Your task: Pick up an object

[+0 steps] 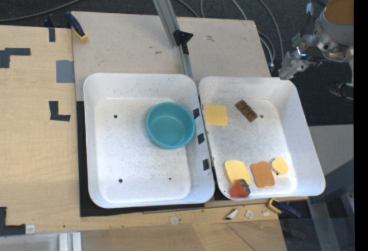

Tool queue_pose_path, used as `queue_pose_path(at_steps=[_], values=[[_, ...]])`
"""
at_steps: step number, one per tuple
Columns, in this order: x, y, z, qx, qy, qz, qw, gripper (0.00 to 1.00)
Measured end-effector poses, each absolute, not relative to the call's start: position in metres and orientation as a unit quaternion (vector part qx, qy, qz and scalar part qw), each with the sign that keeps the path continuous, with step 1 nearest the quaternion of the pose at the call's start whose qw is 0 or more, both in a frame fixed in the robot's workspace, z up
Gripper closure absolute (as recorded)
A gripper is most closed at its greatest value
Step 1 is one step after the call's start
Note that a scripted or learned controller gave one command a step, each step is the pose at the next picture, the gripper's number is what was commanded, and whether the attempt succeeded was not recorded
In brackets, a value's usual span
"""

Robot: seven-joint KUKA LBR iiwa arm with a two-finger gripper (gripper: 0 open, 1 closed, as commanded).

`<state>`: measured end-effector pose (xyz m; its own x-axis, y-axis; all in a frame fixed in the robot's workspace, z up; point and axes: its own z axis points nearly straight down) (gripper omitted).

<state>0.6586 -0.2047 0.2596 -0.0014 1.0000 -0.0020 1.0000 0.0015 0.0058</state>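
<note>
Along the right bin's (299, 129) near edge sit a strawberry (240, 189), yellow, orange and small round pieces; farther back, a yellow square (216, 114) and brown bar (246, 110). The gripper (289, 65) hovers beyond the far-right corner, its state unclear. Descending squarely over the isolated bar looks wisest.

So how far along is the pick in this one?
Nothing looks picked yet. The gripper sits outside the right bin, above its far corner. The yellow square, brown bar and other pieces lie in that bin, so reaching in and grasping remain.
</note>
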Motion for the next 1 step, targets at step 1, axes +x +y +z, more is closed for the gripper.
queue_pose_path(at_steps=[1], values=[[0.6593, -0.2042, 0.2831, 0.707, 0.708, 0.0006, 0.001, 1.00]])
